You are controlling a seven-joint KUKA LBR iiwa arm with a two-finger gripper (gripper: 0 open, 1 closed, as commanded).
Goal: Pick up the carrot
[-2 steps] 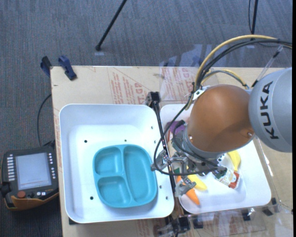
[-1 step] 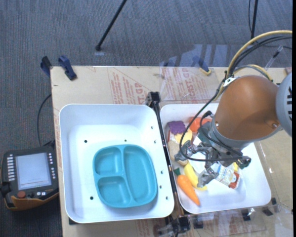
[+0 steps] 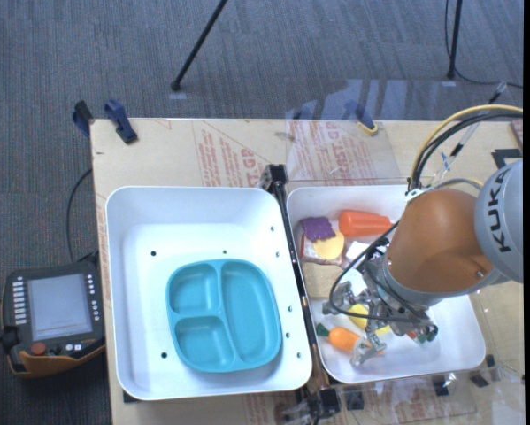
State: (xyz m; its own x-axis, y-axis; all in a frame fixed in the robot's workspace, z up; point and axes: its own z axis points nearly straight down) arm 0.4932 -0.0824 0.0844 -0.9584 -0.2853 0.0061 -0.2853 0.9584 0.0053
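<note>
Two shallow white plastic bins sit side by side on the desk (image 3: 211, 153). The left bin (image 3: 127, 237) holds a teal three-compartment plastic tray (image 3: 222, 314). In the right bin (image 3: 471, 335), an orange toy carrot (image 3: 364, 222) lies at the back, just right of a purple-topped toy piece (image 3: 320, 237); the end effector (image 3: 381, 330) hangs over the front, beside a small orange toy piece (image 3: 341, 337).
</note>
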